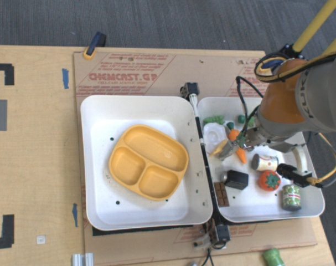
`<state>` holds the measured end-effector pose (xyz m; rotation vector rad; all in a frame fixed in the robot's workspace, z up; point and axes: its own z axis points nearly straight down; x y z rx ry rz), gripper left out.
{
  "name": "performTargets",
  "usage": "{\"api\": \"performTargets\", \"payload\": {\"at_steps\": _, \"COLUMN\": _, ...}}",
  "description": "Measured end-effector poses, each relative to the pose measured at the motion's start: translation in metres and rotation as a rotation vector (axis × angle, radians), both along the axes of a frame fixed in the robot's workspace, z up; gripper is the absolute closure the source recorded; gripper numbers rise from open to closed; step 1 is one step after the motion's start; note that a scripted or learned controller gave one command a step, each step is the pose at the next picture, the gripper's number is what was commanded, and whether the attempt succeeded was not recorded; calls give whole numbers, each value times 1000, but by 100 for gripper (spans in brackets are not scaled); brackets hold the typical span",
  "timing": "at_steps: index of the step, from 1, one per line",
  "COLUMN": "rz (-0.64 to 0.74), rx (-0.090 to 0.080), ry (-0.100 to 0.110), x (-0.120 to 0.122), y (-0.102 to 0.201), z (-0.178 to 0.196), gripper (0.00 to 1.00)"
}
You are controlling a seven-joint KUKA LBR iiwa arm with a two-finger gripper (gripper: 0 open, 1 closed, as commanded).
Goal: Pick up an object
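Reaching down into the right bin (314, 206) from the right, the claw (229, 148) points left and slightly down toward the divider, its grey fingers spread apart and gripping nothing. Its arm (298, 101) slants over the bin's far right corner. Just beside the fingers lies a toy carrot (238, 146), long axis running from upper left to lower right, near a white cup (214, 133).
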<state>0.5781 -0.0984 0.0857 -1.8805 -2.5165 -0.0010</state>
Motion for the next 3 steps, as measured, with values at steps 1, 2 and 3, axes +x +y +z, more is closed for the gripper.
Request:
{"api": "performTargets", "payload": {"at_steps": 1, "rz": 0, "rx": 0, "ry": -3, "x": 1, "y": 0, "z": 10, "gripper": 100}}
{"api": "performTargets", "payload": {"at_steps": 2, "rz": 134, "rx": -1, "ry": -3, "x": 89, "y": 53, "z": 101, "gripper": 100}}
{"api": "performTargets", "payload": {"at_steps": 3, "rz": 134, "rx": -1, "ry": 0, "x": 89, "y": 52, "z": 100, "gripper": 0}}
